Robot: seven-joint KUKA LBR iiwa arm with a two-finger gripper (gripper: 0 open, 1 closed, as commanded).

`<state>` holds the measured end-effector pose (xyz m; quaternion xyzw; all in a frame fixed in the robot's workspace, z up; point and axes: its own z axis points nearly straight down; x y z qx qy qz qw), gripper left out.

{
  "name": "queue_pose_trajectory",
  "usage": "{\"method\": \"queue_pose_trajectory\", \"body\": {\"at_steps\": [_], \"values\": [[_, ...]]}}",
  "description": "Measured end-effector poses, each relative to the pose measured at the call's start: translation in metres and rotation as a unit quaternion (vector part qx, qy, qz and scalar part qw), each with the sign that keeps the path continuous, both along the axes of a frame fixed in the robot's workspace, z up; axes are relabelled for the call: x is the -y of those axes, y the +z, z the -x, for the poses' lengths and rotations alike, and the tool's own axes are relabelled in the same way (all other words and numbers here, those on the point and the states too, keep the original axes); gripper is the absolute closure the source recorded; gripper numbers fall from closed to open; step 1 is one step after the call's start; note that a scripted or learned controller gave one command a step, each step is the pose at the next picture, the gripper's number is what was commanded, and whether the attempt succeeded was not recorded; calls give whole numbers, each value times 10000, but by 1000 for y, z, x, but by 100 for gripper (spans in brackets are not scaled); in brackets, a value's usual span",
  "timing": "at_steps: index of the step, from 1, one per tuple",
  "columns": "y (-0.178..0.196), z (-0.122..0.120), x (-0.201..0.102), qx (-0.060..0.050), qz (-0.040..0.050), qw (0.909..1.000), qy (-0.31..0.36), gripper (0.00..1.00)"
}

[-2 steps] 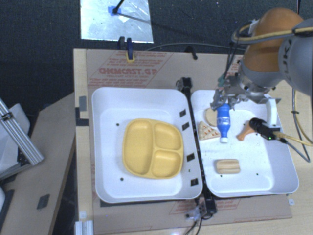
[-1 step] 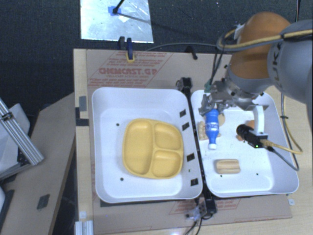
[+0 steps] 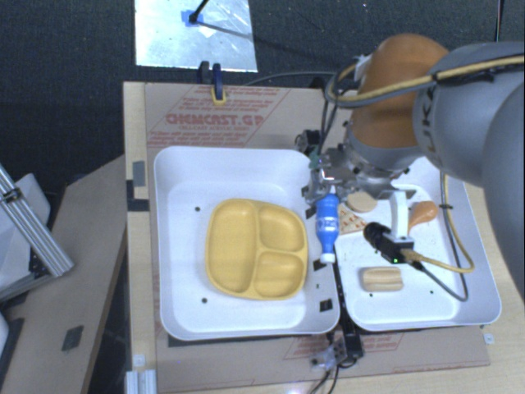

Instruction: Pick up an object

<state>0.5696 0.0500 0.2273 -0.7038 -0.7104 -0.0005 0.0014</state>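
Camera view — one slanted look down on the bench

Left bin: shallow white plastic, smooth, with rounded corners and a raised rim

Yellow tray: matte moulded plate, rounded square, split into three compartments — one long one on its left, two smaller ones on its right; it lies flat in the middle of the left bin

Right bin: same white plastic, touching the left bin along the centre seam

Blue bottle: small, glossy blue body with a pale label band and a white cap at its near end; it lies on the seam between the two bins, just below the gripper

Gripper: dark metal parts under the grey wrist, right above the bottle's upper end; whether the fingers are open or closed I cannot tell, they are hidden in clutter

Arm: smooth grey casing with a rounded orange band, cables looped along it

Tan block: small rounded block, wood-coloured, in the near part of the right bin

Orange piece: smooth, teardrop-shaped, beside a white upright part near the wrist

Board: brown sheet under the bins with red print reading "CHEMCAST GP"; the smaller lines are too fine to read

Foil sheet: shiny silver square on the dark cloth behind the bench
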Motion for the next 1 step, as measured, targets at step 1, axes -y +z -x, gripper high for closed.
{"method": "queue_pose_trajectory", "body": {"at_steps": [1], "values": [[-2, 33, -55, -6, 0, 10000, 5, 100]]}}
